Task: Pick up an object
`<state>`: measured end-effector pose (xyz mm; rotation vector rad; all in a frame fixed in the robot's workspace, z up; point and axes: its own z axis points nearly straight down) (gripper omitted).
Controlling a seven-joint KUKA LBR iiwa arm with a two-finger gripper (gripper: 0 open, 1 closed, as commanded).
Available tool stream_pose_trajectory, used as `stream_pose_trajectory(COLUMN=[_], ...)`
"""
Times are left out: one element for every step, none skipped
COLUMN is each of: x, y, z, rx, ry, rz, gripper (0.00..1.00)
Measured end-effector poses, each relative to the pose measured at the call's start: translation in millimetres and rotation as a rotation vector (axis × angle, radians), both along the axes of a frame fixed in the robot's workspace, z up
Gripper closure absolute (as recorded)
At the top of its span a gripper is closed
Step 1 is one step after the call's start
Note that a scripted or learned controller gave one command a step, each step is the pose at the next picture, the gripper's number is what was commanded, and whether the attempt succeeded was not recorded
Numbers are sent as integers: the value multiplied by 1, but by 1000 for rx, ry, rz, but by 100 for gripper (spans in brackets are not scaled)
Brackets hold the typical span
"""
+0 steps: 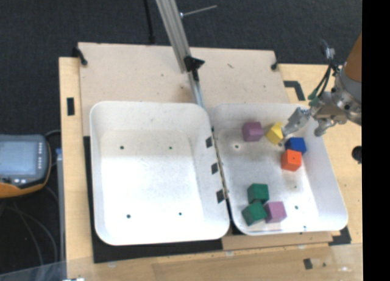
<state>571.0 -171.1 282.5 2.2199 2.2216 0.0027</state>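
Pick not yet made. Claw [303, 122] reaches in from 3 o'clock, low over the right white plastic bin [332, 203]; finger spread cannot be told, nothing visibly held. Small yellow cube [275, 133] lies just beside it, untouched, lift remaining.
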Motion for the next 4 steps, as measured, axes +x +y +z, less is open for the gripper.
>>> stream_pose_trajectory(x=[-74, -86, -73, -87], y=[-34, 34, 15, -14], z=[8, 11, 103, 182], rx=[-3, 1, -5, -6], ry=[1, 0, -9, -10], rz=[-5, 8, 4, -2], gripper=[0, 0, 0, 0])
